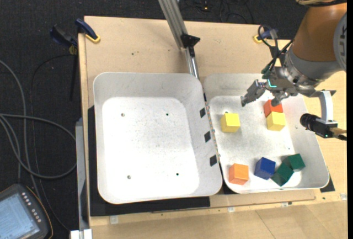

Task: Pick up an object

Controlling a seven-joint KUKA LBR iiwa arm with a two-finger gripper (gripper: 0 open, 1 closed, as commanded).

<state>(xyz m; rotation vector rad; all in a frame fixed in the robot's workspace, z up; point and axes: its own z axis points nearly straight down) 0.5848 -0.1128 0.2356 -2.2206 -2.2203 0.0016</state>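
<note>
Entry, right bin [314, 150]: the gripper [263, 93] is hovering above the bin's far half, its fingers [248, 97] looking spread and released, nothing between them.

Likely target: a red cube [273, 106], lying just right of the gripper and partly hidden under the wrist. It is touching, or nearly touching, a yellow cube [276, 121] on its near side. I judge this pair awkward to grasp: the fingers should be straddling the red cube's free faces, not the face shared with its neighbour, and descending straight down so neither cube is being nudged.

Alternative: a second yellow cube [230, 122], sitting alone toward the left wall of the right bin, well apart from everything else. It is looking like the easier pick.

Appearance: all are small, matte, flat-faced blocks, probably light and easy to pinch.

Also in the right bin, along its near edge: an orange cube [238, 173], a blue cube [265, 168], two green cubes [288, 168] crowded together.

Left bin [105, 122]: beside the right bin on the counter [138, 47].
</note>
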